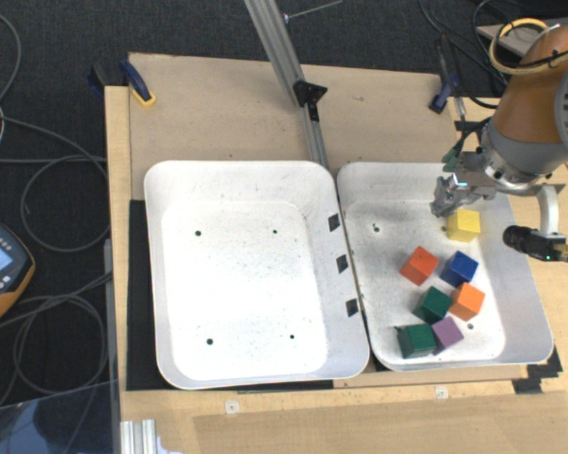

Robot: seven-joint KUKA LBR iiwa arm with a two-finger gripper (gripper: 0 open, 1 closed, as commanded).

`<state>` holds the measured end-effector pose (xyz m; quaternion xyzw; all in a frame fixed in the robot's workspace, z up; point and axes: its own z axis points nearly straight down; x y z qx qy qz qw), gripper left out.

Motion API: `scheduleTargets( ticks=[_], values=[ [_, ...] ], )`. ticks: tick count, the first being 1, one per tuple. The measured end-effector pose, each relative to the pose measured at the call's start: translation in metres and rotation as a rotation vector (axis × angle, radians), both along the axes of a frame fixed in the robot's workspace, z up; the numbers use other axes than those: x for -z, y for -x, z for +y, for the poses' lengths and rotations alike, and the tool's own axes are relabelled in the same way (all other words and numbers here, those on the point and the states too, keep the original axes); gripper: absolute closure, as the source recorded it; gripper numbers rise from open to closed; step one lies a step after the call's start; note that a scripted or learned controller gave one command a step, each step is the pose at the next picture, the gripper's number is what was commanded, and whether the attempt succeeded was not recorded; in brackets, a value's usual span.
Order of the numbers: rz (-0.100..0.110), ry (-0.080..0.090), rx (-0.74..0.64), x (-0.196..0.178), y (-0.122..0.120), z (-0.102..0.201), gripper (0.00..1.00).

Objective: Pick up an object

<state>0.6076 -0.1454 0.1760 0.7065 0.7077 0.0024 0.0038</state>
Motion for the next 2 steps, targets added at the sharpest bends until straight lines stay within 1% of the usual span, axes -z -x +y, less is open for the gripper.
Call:
scheduleTargets(
  ticks=[1, 2],
  values=[
    [0.002, -0.001, 0.0, -0.046, -0.004, 0.005, 1.0],
    [0.004, -0.001, 0.0, -0.067, -0.005, 0.006, 1.0]
  ],
)
